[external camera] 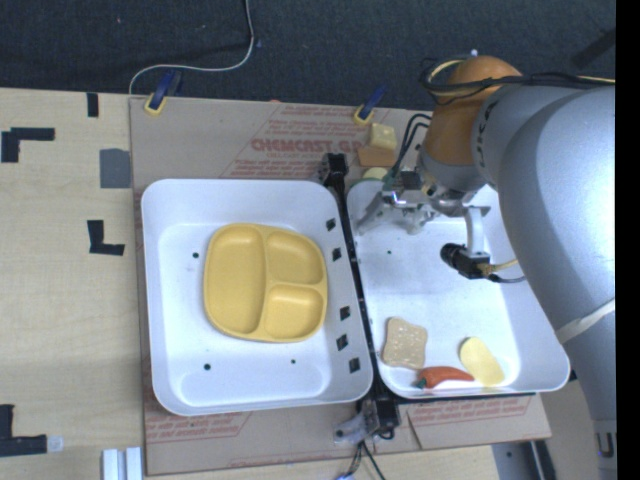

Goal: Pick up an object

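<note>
In the right bin (520, 313), a cracker (405, 343), red chili pepper (443, 376) and yellow slice (482, 361) lie along its near edge. The gripper (405, 200) hangs over its far corner, well apart from them.

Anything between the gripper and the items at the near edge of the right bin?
Nothing visible. The gripper sits at the far end of the right bin; bare floor separates it from the cracker, red pepper and yellow piece.
</note>
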`<move>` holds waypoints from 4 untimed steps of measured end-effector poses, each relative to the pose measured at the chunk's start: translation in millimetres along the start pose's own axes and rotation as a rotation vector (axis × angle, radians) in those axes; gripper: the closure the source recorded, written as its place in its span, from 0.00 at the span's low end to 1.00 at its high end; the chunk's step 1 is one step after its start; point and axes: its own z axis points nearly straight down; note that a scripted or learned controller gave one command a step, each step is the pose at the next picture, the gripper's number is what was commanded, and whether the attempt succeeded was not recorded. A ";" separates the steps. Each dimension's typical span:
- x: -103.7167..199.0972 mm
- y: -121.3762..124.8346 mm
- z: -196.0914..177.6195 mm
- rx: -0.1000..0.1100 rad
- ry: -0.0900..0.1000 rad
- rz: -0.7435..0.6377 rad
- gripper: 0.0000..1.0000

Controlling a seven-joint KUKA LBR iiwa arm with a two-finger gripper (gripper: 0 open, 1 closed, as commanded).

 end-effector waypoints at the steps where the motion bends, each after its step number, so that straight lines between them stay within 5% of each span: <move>1: 0.9 0.1 -10.3 -0.004 0.001 0.001 1.00; 2: 0.8 -0.1 -9.6 -0.003 0.001 0.001 0.00; 3: 2.7 -42.4 -0.5 -0.006 0.003 0.002 0.00; 4: -12.8 1.9 -7.3 -0.009 0.003 0.000 0.00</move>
